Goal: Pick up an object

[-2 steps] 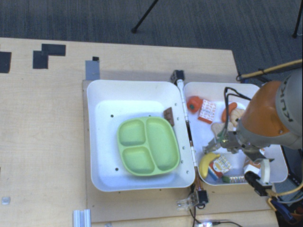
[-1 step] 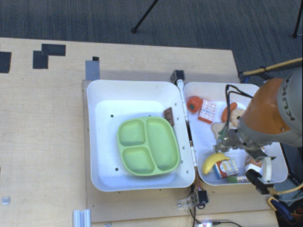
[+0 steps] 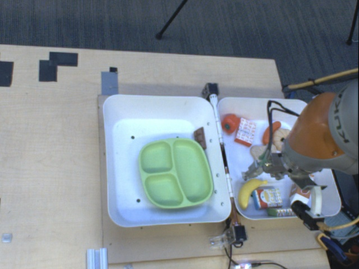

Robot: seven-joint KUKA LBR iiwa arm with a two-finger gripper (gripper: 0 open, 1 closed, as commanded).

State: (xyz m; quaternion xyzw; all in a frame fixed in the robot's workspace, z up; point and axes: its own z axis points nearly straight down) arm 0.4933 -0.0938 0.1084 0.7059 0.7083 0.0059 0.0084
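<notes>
Banana (image 3: 250, 190): lies in the right bin (image 3: 335, 198), near its left wall, long axis running up-right to down-left; my jaws (image 3: 262, 167) hover just above its upper end; spread or pressed together, I cannot tell.

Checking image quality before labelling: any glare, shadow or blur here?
Camera view: even, soft lighting; the left bin glows pale blue-white around the green divided plate, its floor slightly washed out; faint shadows only; small items beside the banana look soft, and the claw is indistinct.

Robot lab: bench (image 3: 50, 150), twin bins (image 3: 112, 150)
</notes>
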